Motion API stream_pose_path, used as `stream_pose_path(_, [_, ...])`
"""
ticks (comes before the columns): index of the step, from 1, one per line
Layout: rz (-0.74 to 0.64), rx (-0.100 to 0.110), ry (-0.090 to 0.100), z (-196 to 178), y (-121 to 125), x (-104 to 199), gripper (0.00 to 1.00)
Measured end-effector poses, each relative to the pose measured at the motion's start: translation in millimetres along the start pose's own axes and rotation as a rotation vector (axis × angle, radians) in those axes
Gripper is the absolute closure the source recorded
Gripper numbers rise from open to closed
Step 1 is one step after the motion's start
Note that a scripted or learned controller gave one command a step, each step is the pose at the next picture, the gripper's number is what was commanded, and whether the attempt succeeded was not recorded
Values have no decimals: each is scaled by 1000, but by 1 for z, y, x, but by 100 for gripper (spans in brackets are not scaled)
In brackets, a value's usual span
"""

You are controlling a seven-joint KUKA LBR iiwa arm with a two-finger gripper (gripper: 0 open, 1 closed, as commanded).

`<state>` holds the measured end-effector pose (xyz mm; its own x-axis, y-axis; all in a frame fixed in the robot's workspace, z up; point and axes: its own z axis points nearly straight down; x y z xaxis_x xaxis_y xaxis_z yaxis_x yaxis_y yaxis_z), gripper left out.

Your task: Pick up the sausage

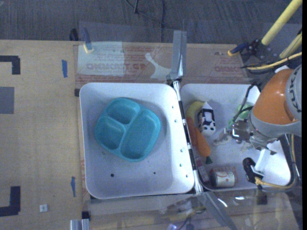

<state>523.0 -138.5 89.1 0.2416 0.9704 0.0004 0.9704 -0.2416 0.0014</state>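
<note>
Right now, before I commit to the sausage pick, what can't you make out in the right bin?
- Sausage: I can't tell which item it is; the orange piece by the divider is blurred.
- Gripper: blurred, its state is unreadable.
- Right bin: its right part is hidden under the arm.
- Can: label too small to read.

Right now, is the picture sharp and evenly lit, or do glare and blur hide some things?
Camera view: generally soft; the blue three-compartment plastic plate reads clearly in the left shallow white bin; glare streaks the clear panel at the bottom edge; small items near the gripper are blurred.
</note>
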Motion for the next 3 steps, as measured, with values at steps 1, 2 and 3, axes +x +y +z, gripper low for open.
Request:
stream_pose_path(1, [135,-6,2,1,8,-4,0])
stream_pose_path(2, [332,-6,2,1,-36,-26,0])
stream_pose_path(3, [678,-10,-1,1,-40,-10,0])
